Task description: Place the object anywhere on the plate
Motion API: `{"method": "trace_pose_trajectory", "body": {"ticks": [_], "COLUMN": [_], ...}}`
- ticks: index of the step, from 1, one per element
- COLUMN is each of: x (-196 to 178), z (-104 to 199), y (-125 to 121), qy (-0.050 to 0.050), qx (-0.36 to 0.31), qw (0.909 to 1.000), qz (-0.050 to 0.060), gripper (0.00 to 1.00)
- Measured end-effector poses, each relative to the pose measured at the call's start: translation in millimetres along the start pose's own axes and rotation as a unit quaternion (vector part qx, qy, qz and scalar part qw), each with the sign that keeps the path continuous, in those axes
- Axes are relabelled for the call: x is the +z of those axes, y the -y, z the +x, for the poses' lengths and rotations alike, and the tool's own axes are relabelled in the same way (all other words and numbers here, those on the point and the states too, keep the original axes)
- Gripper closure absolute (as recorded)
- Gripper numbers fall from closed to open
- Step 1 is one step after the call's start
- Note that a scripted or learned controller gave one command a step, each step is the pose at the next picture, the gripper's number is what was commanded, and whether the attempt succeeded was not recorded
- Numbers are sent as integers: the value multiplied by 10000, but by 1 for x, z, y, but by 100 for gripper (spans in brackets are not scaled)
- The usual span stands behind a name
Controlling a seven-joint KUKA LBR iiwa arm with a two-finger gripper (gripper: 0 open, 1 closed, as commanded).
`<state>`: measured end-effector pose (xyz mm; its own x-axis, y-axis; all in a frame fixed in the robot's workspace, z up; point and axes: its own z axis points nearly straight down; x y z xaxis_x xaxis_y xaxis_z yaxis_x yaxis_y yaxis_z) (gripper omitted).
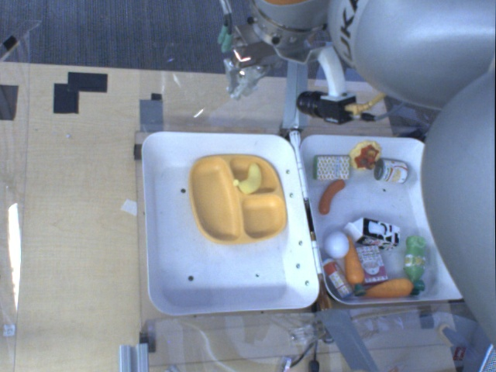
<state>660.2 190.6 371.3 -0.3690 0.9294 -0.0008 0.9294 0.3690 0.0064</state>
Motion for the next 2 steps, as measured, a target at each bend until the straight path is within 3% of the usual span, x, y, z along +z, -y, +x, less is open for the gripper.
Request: {"method": "trace_pose_trajectory", "body": {"ticks": [1, 2], "x": [72, 155], "z": [5, 49], "y": [92, 42], "qy": [-3, -3], "qx": [530, 891], "qw": [9986, 9960], "qz": [18, 32], "gripper": [100, 100]}}
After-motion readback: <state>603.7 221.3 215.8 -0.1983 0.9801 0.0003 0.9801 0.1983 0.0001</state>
